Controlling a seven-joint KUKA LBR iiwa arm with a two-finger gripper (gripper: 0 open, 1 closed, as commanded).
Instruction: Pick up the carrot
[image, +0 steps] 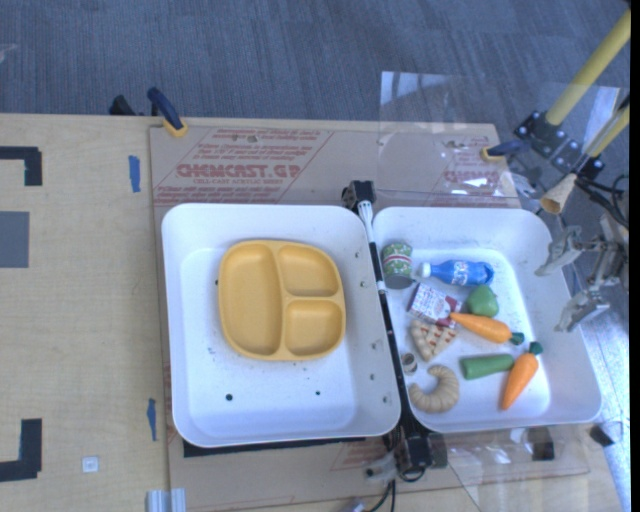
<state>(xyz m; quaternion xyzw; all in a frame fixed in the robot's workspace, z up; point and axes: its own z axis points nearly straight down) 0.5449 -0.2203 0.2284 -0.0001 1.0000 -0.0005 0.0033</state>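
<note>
Presently, right bin (560, 300) stock:
Carrots: two. One (519, 379) at front right, long axis steep, green top up, tip toward front-left. Other (484, 327) nearly crosswise, leafy end right.
Neighbours: green cucumber (486, 366) touching front carrot's left; croissant (436, 389); waffle (432, 337); bottle (456, 271).
Jaws (585, 275): over bin's right rim; state cannot be told.
Left bin: yellow plate (281, 299).

Plate (281, 299) in left bin (190, 330), right bin (530, 240) — bottle (457, 271) behind two carrots (484, 327), croissant (436, 389) nearest.

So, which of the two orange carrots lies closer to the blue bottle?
The upper orange carrot, lying almost level beside the green pepper; the other carrot slants near the bin's front corner.
</note>
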